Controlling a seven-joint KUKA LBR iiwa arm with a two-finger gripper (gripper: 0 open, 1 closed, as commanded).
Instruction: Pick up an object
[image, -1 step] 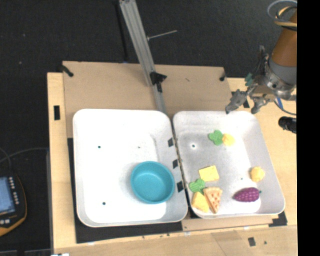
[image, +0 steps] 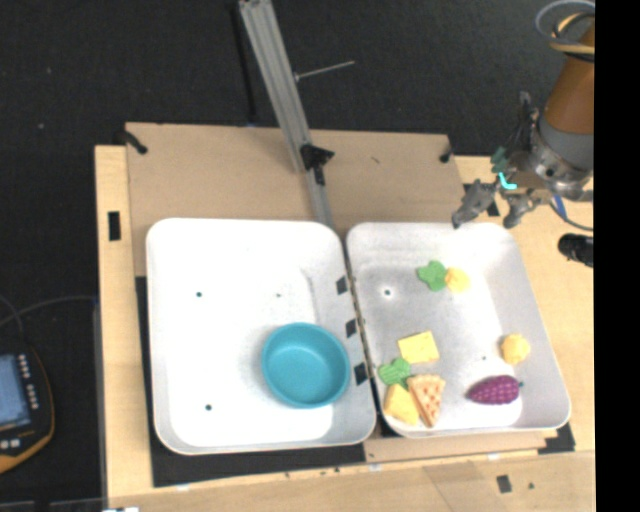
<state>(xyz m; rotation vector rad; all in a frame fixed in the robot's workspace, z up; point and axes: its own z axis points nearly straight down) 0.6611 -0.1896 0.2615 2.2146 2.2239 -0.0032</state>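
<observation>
The right bin (image: 500, 262) holds several toy foods: a green piece (image: 432, 274) touching a small yellow one (image: 457, 280), a yellow block (image: 418, 347), a green leafy piece (image: 394, 372), a pizza slice (image: 428, 399), a yellow wedge (image: 400, 404), purple grapes (image: 494, 390) and a yellow-orange ball (image: 515, 348). My gripper (image: 492, 206) hangs over the bin's far right corner, above and apart from all of them. Its two dark fingers are spread with nothing between them.
The left bin (image: 200, 300) holds a blue bowl (image: 303, 364) near its front right. A grey metal pole (image: 285, 100) slants up from behind the bins. A handheld controller (image: 20, 400) lies at the left edge, off the bench.
</observation>
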